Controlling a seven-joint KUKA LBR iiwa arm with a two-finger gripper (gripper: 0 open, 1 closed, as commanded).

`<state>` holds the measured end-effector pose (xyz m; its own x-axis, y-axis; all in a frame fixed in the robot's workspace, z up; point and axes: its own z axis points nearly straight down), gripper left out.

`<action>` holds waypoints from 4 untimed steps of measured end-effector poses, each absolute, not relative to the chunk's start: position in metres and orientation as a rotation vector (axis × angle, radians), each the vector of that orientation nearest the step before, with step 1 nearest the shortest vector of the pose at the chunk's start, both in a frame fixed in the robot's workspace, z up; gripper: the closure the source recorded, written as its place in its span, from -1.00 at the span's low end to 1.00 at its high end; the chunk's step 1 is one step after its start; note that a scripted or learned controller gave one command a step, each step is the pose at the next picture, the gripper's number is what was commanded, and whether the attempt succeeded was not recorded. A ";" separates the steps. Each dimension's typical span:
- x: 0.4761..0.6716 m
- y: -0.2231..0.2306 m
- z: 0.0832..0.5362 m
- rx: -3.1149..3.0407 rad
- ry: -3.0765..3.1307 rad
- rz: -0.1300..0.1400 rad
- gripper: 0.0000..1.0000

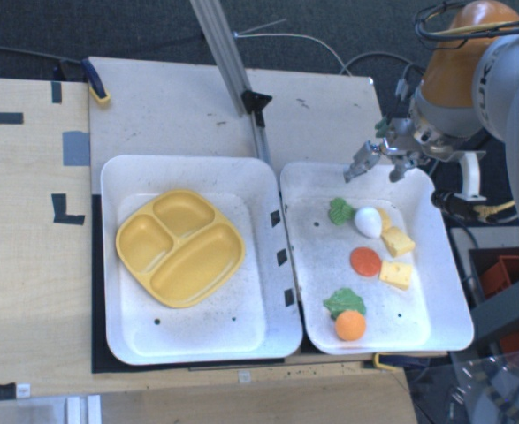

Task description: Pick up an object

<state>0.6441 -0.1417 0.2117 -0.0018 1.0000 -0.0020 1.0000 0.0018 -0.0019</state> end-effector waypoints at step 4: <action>0.659 -0.092 0.091 2.217 2.221 0.002 -1.00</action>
